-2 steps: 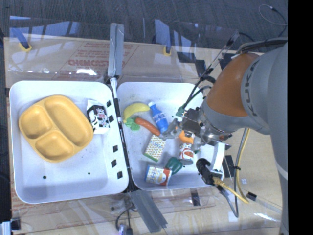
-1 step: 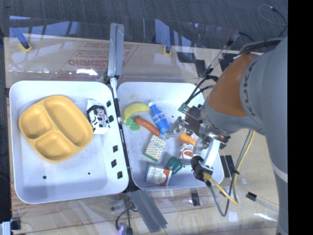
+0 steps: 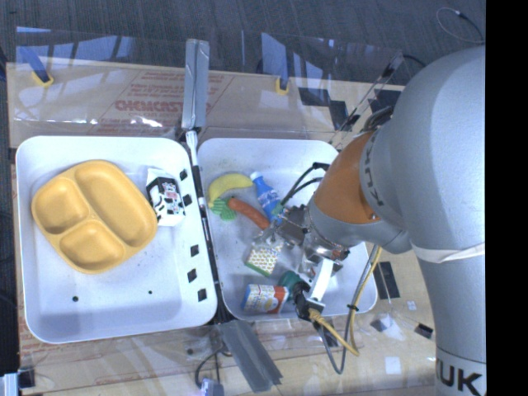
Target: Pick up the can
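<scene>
The can (image 3: 266, 298) lies on its side near the front edge of the right bin (image 3: 346, 157); it has a white and red label with yellow and green marks. My gripper (image 3: 279, 238) hangs below the orange-banded wrist (image 3: 346, 192) over the middle of the right bin. It sits just behind the can, above a small green-and-white checkered item (image 3: 262, 260). I see nothing held in it, and the wrist body hides part of it.
At the back of the right bin lie a banana (image 3: 229, 186), an orange carrot-like piece (image 3: 247, 211) and a blue bottle (image 3: 266, 195). A teal piece (image 3: 290, 279) sits beside the can. The left bin (image 3: 49, 312) holds a yellow divided plate (image 3: 92, 213) and a small black-and-white item (image 3: 167, 198).
</scene>
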